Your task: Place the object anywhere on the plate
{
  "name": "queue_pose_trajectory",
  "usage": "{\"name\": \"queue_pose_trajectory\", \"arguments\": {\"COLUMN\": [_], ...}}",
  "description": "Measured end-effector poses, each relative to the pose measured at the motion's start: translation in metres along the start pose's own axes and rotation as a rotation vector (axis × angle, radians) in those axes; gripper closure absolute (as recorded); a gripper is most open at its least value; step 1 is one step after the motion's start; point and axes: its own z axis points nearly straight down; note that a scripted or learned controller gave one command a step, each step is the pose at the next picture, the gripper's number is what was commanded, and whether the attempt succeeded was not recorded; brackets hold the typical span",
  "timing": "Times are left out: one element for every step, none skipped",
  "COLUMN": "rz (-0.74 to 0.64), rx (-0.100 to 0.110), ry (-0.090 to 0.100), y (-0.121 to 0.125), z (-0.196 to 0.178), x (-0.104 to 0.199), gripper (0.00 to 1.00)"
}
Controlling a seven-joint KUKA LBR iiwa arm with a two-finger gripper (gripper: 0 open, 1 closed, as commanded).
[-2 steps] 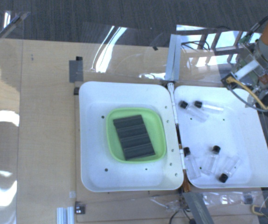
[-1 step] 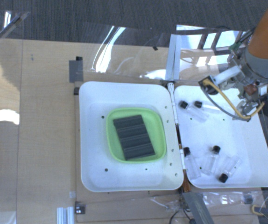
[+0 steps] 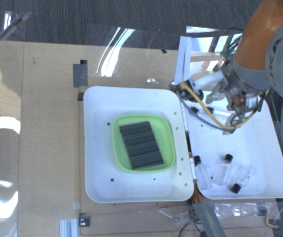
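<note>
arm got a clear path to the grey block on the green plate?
Probably yes. The grey block lies uncovered on the green plate, nothing above it; the arm hangs over the right bin.

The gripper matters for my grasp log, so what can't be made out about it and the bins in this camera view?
- Gripper: the wrist and cables cover its fingers, so their state is hidden.
- Arm: cut off by the top and right edges.
- Clear vials in the right bin: transparent and small, count uncertain.
- Dark grey block on the green plate: ridges visible, material unclear.
</note>
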Motion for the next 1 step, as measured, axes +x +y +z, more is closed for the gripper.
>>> {"name": "queue_pose_trajectory", "arguments": {"rz": [0.072], "rx": [-0.001], "ry": [0.002], "y": [-0.0553], "z": [-0.0145], "x": [-0.0407], "gripper": [0.0]}}
